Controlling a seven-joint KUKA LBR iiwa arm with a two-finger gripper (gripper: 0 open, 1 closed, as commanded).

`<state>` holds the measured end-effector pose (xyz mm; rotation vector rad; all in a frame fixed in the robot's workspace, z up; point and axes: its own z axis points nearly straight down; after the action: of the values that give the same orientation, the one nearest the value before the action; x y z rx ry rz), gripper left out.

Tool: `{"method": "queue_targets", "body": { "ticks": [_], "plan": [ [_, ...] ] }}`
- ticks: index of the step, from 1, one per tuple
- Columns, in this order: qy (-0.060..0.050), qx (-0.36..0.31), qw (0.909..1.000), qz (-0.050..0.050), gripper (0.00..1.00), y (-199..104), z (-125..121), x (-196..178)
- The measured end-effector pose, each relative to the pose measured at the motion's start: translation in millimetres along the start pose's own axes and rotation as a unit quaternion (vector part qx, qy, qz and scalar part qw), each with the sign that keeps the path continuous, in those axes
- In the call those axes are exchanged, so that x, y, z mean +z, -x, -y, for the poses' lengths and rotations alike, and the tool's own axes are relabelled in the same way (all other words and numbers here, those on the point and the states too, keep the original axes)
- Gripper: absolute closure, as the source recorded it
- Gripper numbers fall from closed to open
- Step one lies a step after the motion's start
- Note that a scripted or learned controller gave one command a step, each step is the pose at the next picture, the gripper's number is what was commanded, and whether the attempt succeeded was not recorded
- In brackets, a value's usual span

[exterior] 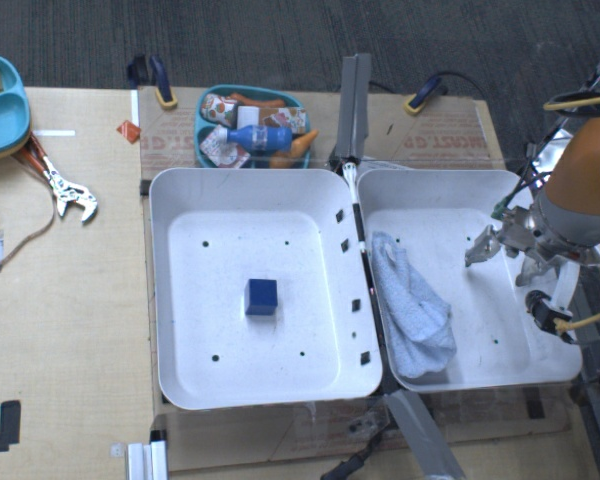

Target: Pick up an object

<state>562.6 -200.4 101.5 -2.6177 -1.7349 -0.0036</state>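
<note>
One small blue block [262, 297] sits in the left bin [180, 268]; it looks light and rigid, best pinched across flat sides. One crumpled grey cloth [410, 313] lies in the right bin [500, 368], soft and easily bunched. The gripper [500, 248] hovers there, fingers spread and empty.

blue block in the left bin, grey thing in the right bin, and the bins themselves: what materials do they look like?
Blue block: rigid, matte, sharp edges; looks like painted wood or plastic, can't tell which.
Grey cloth: soft fabric, likely a towel; it lies crumpled in folds with a fuzzy surface.
Left bin and right bin: white, smooth, rounded moulded corners with a slight sheen; probably plastic.
</note>
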Motion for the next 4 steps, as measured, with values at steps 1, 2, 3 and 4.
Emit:
{"method": "queue_targets", "body": {
  "ticks": [1,2,3,4],
  "plan": [
    [0.0,0.008,1.0,0.001,0.0,12.0,11.9,-43.1],
    [-0.002,0.053,0.9986,0.002,0.0,-77.6,49.7,10.6],
    [-0.001,-0.02,0.9998,0.002,0.0,-80.0,35.9,-23.6],
    [0.0,-0.056,0.9984,0.002,0.0,-31.4,-21.0,-43.7]
  ]
}}
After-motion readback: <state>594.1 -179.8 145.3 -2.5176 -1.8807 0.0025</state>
